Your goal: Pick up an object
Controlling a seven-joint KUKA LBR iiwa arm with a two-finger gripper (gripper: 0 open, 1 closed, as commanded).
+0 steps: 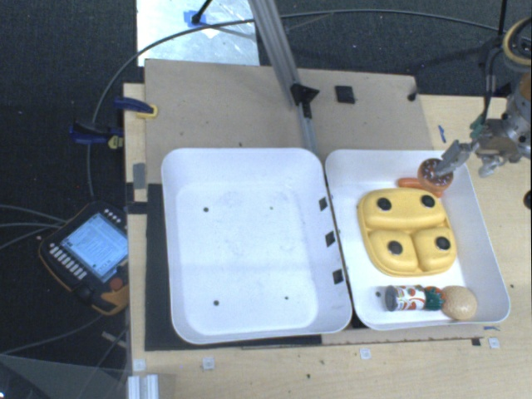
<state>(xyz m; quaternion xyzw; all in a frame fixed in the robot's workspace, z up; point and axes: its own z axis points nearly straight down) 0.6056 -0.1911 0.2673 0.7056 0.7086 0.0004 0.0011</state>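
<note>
The gripper [450,160] hovers over the right bin [490,248], touching a small brown object [433,173]; its state cannot be determined. A yellow tray [406,231] lies just below-left of it.

Quick count: two white bins, the left bin [241,243] and the right bin [486,260]. Just below the gripper [449,158] there's one yellow molded tray [406,231]; farther below, one small bottle [409,298] and one tan roundish lump [458,302]. One orange-brown thing [426,179] sits right at the gripper.
</note>
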